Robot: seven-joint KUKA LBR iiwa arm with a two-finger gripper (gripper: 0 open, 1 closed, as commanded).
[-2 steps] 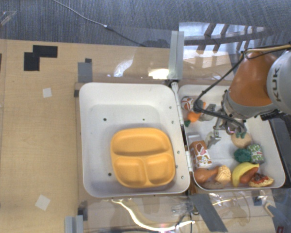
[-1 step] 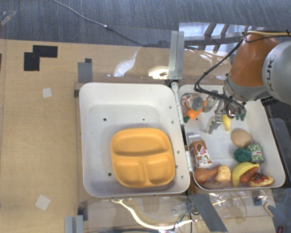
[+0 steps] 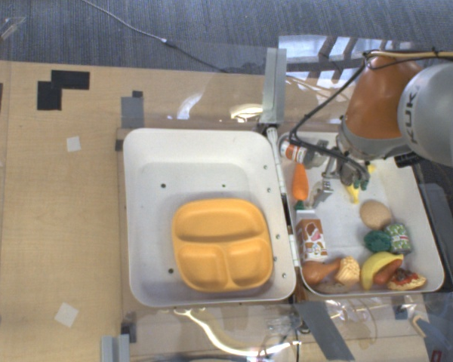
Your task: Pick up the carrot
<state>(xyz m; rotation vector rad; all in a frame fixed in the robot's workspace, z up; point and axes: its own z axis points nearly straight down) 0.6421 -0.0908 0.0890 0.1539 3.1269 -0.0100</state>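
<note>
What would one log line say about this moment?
claw: beside carrot, right bin | carrot: lying at bin's left wall, not held | yellow tray: left bin

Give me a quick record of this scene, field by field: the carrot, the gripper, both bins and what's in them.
carrot: orange, lying along the left wall of the right bin
gripper: beside the carrot, on its right, above the bin floor
left bin: holds a yellow divided plate
right bin: carrot, small carton, banana, potato, broccoli, other toy food

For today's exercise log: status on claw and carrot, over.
Claw just right of carrot. Small orange carrot lying against right bin's left wall, not gripped. Small carton below it.
</note>
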